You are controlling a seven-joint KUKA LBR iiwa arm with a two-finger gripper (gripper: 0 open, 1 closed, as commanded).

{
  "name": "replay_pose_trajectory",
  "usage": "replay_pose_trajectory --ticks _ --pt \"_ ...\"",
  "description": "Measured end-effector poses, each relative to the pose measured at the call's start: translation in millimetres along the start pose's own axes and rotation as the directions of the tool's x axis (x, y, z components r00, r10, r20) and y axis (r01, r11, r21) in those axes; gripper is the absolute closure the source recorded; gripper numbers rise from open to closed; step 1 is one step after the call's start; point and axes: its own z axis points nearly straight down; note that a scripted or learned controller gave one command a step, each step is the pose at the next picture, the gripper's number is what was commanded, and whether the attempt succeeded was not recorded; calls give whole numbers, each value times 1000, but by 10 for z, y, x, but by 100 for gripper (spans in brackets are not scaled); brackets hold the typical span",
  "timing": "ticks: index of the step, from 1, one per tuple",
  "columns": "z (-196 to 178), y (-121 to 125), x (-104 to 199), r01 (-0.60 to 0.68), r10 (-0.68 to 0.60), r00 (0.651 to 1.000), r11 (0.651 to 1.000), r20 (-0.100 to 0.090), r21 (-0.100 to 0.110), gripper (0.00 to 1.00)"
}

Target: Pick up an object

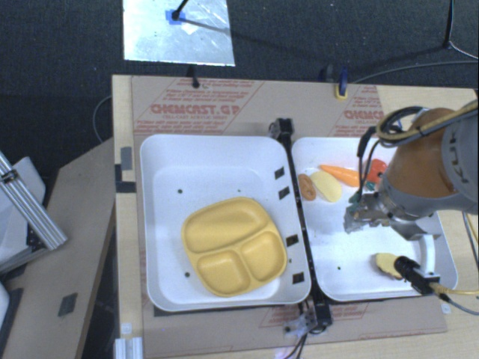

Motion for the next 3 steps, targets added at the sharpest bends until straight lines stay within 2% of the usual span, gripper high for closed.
replay_pose_trajectory --ticks 2,3 --pt "-1287 77 9 4 -4 1000 1000 1 -7 100" --pt "-1292 86 8 3 -3 1000 1000 0 0 100"
